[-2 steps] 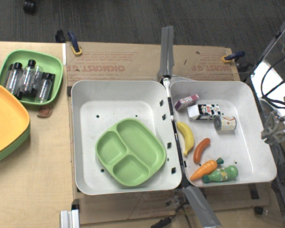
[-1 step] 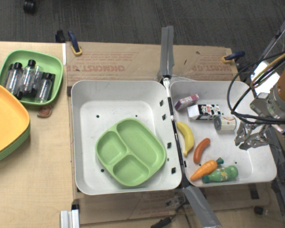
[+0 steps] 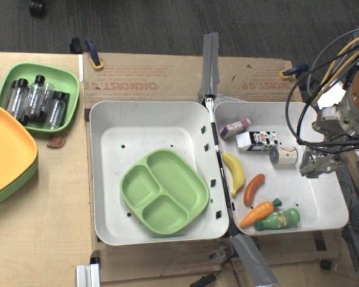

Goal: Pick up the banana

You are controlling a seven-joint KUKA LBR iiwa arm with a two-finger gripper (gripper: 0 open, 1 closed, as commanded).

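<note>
Camera view: the curved yellow plastic banana point(image 3: 234, 172) is seen lying flat in the right white bin point(image 3: 329, 217), against its left wall, just beside an orange-red sausage-shaped toy point(image 3: 253, 189). It is judged light, stiff and smooth; a grasp across its thicker middle is advised. The end effector point(image 3: 316, 165) hovers well apart, near the right rim; its state cannot be told.

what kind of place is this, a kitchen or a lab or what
Most likely a robotics lab, not a kitchen. The robot arm's gripper hangs over a white bin of toy food such as a banana and carrot, on a clamped bench over office carpet.
</note>
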